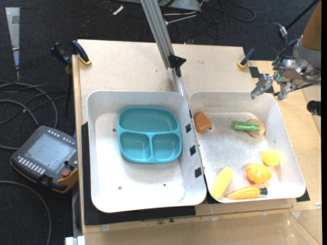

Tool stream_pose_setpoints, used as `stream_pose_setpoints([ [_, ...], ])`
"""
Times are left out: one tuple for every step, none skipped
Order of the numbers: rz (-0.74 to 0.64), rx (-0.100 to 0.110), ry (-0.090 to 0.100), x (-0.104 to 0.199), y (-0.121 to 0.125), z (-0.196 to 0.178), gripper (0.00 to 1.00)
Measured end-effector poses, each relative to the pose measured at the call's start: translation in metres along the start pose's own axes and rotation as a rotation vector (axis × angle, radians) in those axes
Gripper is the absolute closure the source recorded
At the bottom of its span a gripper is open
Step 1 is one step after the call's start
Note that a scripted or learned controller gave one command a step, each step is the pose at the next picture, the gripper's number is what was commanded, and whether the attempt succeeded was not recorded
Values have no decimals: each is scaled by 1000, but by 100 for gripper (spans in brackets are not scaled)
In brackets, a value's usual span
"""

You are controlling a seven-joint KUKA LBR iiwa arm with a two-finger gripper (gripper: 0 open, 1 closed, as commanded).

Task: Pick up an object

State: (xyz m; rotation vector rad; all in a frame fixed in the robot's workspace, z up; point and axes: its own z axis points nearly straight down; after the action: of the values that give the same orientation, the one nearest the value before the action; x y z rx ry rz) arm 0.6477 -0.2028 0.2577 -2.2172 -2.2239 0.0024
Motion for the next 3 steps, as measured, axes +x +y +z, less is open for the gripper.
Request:
stream_pose_setpoints([
  [0, -1, -1, 0, 0, 0, 0],
  [-1, 3, 1, 5, -2, 44, 0],
  [-1, 4, 1, 11, -4, 108, 0],
])
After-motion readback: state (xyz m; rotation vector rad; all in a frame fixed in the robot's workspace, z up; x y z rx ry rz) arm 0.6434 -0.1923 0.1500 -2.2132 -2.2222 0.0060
